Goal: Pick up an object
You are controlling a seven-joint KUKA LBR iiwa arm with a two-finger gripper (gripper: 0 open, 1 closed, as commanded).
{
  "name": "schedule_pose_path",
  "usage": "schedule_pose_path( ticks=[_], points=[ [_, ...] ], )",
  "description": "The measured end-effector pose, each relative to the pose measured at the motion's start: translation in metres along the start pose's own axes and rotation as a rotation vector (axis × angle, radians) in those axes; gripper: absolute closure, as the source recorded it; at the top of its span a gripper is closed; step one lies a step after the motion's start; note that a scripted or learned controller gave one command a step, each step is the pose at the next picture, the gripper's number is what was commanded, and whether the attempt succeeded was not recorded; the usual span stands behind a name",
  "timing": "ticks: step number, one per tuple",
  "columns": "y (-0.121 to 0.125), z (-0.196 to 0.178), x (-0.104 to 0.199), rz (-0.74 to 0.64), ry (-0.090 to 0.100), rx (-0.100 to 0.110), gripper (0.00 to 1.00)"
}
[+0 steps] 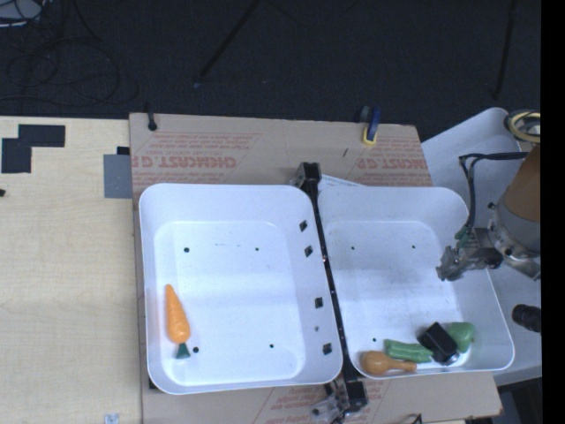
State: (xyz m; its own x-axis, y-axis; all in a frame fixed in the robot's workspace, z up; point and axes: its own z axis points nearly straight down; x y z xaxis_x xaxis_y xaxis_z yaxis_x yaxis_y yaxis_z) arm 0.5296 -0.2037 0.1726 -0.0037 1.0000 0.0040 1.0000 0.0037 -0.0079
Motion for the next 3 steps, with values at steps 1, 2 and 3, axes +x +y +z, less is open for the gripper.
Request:
schedule_pose_path(
  ticks=[1,2,3],
  points=[
    [0.057,0.043,0.018,0.000,-0.002,-0.006,1.00],
    [0.055,0.040,0.016,0.003,-0.003,-0.005,0.00],
    [0.003,-0.102,-0.012,0.007,-0.009,-0.018,0.00]
  ],
)
